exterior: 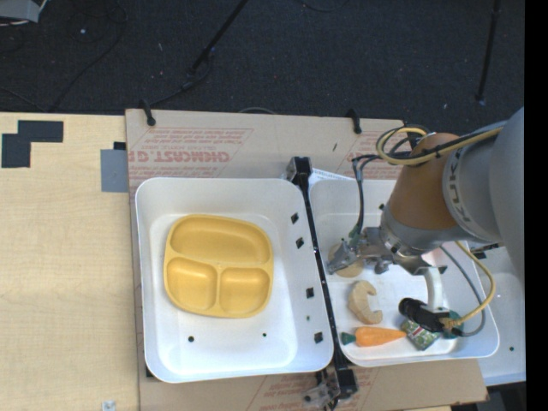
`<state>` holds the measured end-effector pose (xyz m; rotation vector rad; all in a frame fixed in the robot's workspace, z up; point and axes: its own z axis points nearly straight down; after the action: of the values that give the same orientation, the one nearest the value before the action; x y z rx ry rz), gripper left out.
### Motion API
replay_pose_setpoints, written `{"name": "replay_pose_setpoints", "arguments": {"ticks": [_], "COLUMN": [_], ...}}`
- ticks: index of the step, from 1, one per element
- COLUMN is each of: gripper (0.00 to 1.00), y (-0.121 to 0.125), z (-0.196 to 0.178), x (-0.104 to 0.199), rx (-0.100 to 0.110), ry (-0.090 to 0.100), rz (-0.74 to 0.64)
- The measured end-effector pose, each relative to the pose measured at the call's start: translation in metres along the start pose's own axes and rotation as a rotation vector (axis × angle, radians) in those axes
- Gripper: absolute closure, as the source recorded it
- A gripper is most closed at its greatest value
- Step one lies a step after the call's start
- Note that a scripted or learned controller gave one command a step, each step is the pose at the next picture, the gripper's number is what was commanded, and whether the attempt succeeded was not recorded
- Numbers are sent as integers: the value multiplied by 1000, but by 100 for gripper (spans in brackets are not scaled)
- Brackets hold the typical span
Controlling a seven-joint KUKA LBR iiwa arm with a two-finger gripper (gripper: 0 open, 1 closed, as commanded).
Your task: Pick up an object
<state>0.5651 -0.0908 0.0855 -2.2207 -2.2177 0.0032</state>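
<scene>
- gripper [349, 253] sits low over the left side of the right bin [334, 204], close to the divider between the two bins. cannot tell whether it is open or closed, since the wrist covers it from above.
- nearest candidate: tan rounded piece [346, 270], showing at the gripper's near edge. touching or just under it, cannot tell which. not seen to be held.
- key relation: that piece lies below the gripper and a shade nearer, so the move looks like a short drop rather than sideways travel.
- pale curved piece [366, 302] lies nearer and slightly right, long axis near–far, apart from the gripper.
- carrot [379, 336] lies by the near wall, long axis left–right, well apart.
- judgement: grasp not confirmed. risk is nudging the tan piece toward the divider.
</scene>
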Motion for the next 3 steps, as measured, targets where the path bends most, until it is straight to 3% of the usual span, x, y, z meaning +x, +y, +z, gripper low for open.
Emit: {"name": "replay_pose_setpoints", "arguments": {"ticks": [1,2,3], "gripper": [100,100,100], "y": [0,-9,-2], "z": [-12,-58,-116], "x": [-1,-3,-11], "rx": [1,-2,-6], "ry": [0,0,-2], "rz": [4,3,-1]}}
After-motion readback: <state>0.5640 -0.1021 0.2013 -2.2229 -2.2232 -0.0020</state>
